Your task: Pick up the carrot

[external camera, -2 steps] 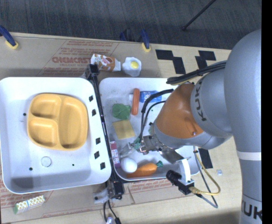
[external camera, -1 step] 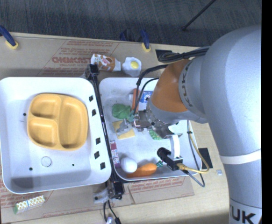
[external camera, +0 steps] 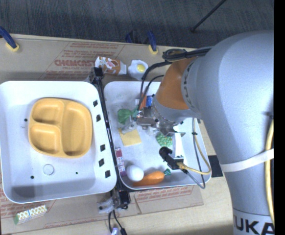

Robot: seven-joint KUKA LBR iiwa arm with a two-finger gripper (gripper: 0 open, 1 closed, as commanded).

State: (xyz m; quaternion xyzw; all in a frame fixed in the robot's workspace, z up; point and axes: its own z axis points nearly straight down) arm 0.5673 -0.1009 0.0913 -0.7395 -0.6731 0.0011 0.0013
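From my remote station I saw the carrot [external camera: 150, 177] lying untouched against the near wall of the right bin [external camera: 197, 153], just beside a white egg [external camera: 134, 173], so the pick had not been made. The gripper [external camera: 147, 117] hung over the middle of that bin, near a yellow cheese slice [external camera: 130, 137] and a green leafy piece [external camera: 124, 115], well apart from the carrot; I could not tell how its jaws stood. I judged everything was left: moving over the carrot, descending, closing and lifting.
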